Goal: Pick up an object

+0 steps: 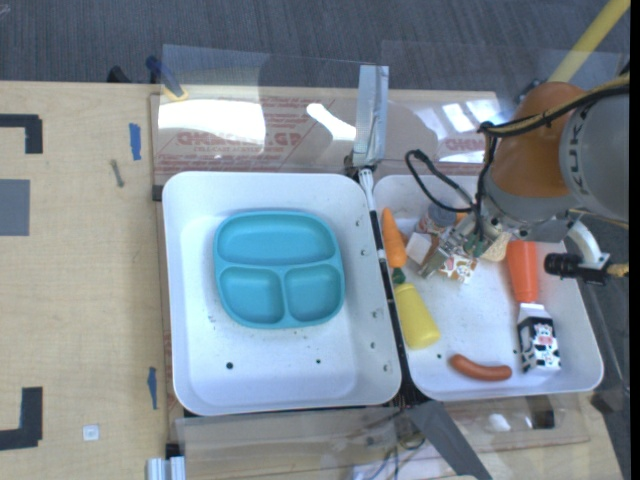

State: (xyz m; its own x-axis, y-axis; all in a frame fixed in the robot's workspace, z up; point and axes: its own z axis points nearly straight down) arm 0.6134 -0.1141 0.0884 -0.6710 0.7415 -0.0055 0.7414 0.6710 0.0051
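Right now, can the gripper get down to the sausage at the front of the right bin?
Probably yes. The sausage lies alone on bare bin floor, apart from the yellow bottle and the milk carton, with nothing over it.

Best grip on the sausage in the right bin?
Take the sausage at its middle from straight above, fingers closing across its narrow width. It lies flat, its length running roughly left to right, apart from the yellow bottle and the milk carton.
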